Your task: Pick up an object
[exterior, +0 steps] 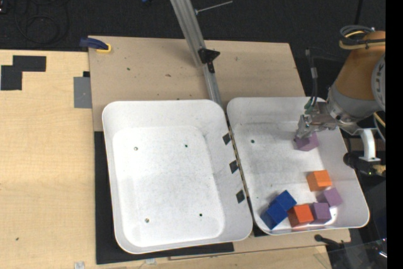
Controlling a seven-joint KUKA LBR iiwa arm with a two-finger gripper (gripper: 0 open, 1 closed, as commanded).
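A small purple block (306, 143) lies in the right bin (264, 116), towards its far right side. My gripper (307, 131) hangs straight over this block, its tip touching or nearly touching the block's top. The grey arm with its orange band (359, 75) reaches in from the right edge. How the gripper stands around the block is hidden by its own body.
At the right bin's near corner lie a blue block (279, 208), two orange blocks (319, 180) (301, 215) and two purple blocks (332, 197) (322, 212). The left bin (126, 116) adjoins it. A slanted aluminium bar (189, 28) rises behind the bins.
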